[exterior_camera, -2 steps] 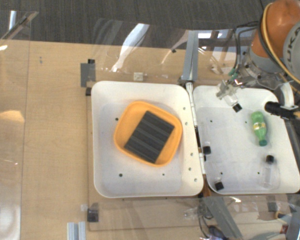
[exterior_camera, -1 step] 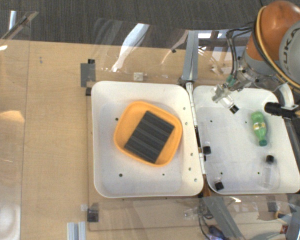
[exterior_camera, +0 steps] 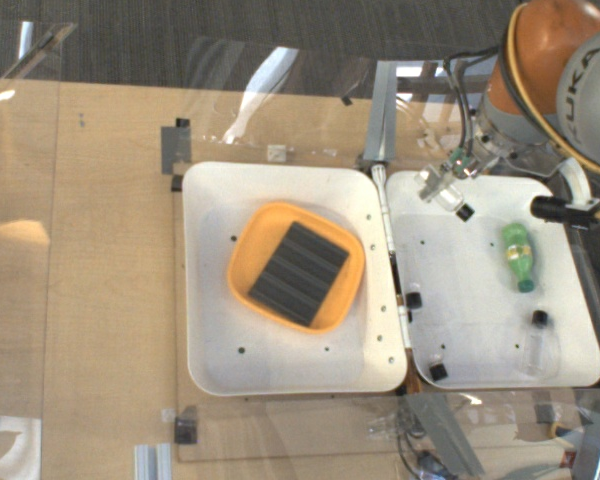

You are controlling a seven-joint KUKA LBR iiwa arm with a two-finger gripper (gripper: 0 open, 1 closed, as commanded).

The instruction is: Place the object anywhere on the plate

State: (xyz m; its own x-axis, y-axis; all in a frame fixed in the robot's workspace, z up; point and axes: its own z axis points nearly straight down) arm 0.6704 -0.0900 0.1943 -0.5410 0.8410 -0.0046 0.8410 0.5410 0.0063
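Note:
An orange square plate (exterior_camera: pixel 248 258) lies in the left bin (exterior_camera: pixel 205 348). A dark grey ribbed rectangular block (exterior_camera: pixel 298 273) rests flat on the plate, near its middle and turned at a slant. My gripper (exterior_camera: pixel 448 188) hangs over the far left corner of the right bin (exterior_camera: pixel 460 318), apart from the plate and the block. Nothing shows in the gripper. A small green bottle (exterior_camera: pixel 519 256) lies in the right bin, to the right of the gripper and nearer the front.
A clear bottle with a black cap (exterior_camera: pixel 540 343) lies near the right bin's front right corner. The arm's orange and grey body (exterior_camera: pixel 555 58) looms over the far right. A black bar (exterior_camera: pixel 565 209) juts in beside the green bottle. A raised divider (exterior_camera: pixel 392 268) separates the bins.

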